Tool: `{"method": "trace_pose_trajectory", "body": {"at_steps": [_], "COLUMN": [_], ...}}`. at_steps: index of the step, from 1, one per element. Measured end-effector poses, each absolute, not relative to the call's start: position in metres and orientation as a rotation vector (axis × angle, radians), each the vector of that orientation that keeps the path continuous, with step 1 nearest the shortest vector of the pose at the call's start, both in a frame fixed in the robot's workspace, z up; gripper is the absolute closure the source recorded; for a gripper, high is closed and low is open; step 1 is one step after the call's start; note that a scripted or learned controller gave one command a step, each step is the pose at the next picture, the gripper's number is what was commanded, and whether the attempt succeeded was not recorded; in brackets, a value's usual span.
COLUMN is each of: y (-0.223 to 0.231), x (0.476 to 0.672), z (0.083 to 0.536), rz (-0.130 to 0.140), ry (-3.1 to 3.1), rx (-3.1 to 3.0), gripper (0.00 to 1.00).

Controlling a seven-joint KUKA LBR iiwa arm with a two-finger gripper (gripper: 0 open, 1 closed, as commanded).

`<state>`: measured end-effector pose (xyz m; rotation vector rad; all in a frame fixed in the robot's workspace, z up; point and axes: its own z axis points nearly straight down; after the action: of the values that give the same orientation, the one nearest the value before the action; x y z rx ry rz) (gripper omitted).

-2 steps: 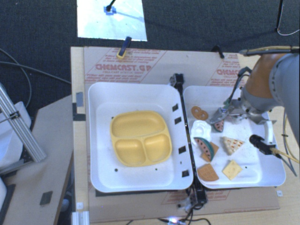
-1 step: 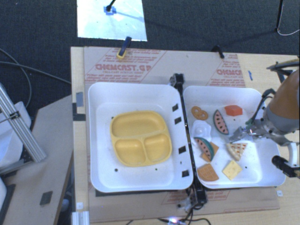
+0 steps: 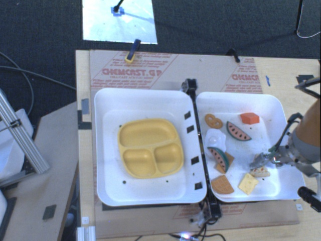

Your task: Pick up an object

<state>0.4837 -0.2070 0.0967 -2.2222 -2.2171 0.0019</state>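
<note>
Grey arm point(image 3: 306, 147) at right edge of frame, orange band above the wrist, thin dark cable looping alongside, small metallic tool point(image 3: 261, 159) at its end.

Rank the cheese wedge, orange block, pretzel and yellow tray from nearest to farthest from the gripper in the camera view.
From the gripper, low in the right bin:
1. Cheese wedge, just below and left of it.
2. Orange block, near the right bin's back wall.
3. Pretzel, at the right bin's far left.
4. Yellow tray, in the left bin.
</note>
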Motion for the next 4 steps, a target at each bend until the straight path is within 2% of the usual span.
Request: {"method": "trace_pose_trajectory", "body": {"at_steps": [2,3,4], "y": [-0.206,-0.206,-0.113], "x": [0.487,0.488,0.539], "z": [0.084,0.095,0.149], "rz": [0.000,-0.003,-0.013], "ry": [-2.222,-2.224,-2.241], "rx": [-2.221,-2.222,-2.208], "gripper": [0.00,1.00,1.00]}}
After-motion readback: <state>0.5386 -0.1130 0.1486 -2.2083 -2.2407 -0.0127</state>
